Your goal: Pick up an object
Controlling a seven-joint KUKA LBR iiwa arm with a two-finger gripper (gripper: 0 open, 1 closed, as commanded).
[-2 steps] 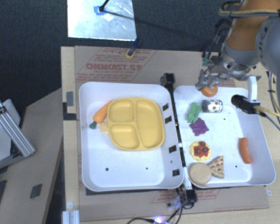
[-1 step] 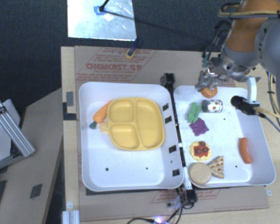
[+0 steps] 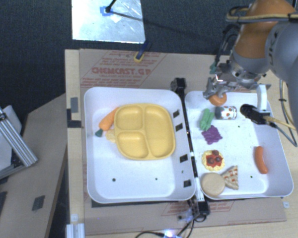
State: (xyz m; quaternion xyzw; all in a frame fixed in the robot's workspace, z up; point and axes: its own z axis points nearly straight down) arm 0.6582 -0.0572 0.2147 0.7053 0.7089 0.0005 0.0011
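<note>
At the right bin's (image 3: 275, 185) eleven o'clock corner, the gripper (image 3: 216, 94) is hanging over an orange ball (image 3: 218, 99), its fingers seeming to be pinching the ball's top. A green pod (image 3: 206, 119) is lying at the ball's seven o'clock.

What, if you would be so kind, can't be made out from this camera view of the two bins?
- Gripper: the wrist covers its fingers, so open or shut is unclear.
- Orange object beneath it: partly hidden by the gripper; held or merely lying there is unclear.
- Carrot: its lower end is hidden by the yellow tray.
- Arm: cut off by the right edge.
</note>
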